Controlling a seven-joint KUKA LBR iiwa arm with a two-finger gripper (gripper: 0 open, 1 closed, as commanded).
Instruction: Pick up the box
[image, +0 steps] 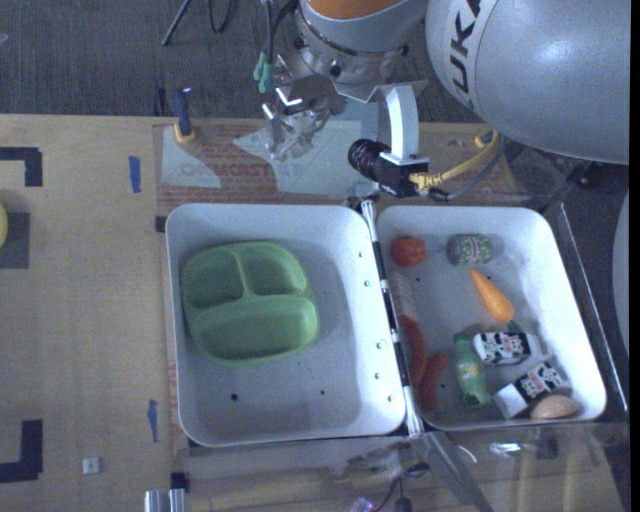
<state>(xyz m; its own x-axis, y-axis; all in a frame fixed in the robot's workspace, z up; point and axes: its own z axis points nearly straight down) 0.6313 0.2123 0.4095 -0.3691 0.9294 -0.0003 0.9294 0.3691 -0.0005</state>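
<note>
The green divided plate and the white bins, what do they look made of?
The green plate looks like moulded plastic with a matte finish: uniform colour, soft rounded dividers. The white bins seem thin plastic or coated metal, smooth with faint sheen; the look leaves that open.

Two bins are sitting side by side on the bench: the left bin (190, 330) is holding a divided tray (250, 300), while the right bin (575, 300) is crowding two boxes (502, 346) (533, 385) (just beside each other) toward its near right corner, a carrot (492, 296) lying behind them.
</note>
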